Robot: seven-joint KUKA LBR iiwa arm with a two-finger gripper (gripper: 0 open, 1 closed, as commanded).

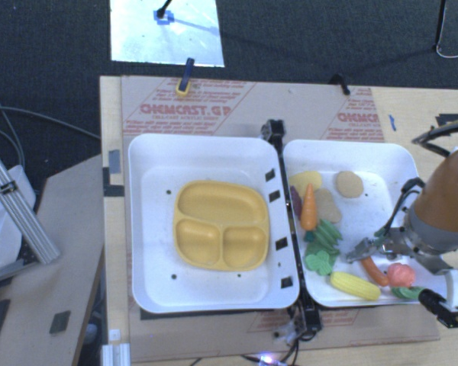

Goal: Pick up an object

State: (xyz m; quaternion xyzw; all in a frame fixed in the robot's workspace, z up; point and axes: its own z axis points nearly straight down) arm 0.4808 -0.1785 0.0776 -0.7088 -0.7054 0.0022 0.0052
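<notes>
The right bin holds toy food: an orange carrot, a tan round potato, a yellow piece, green vegetables, a yellow corn cob, a small orange-red piece and a pink-red radish with green leaves. My gripper hangs low over the bin's right part, its metal fingers pointing left just above the orange-red piece and right of the green vegetables. I see nothing between them.
The left bin holds a yellow sectioned tray. A black divider separates the bins. The arm's orange band fills the right edge. Cardboard lies under both bins.
</notes>
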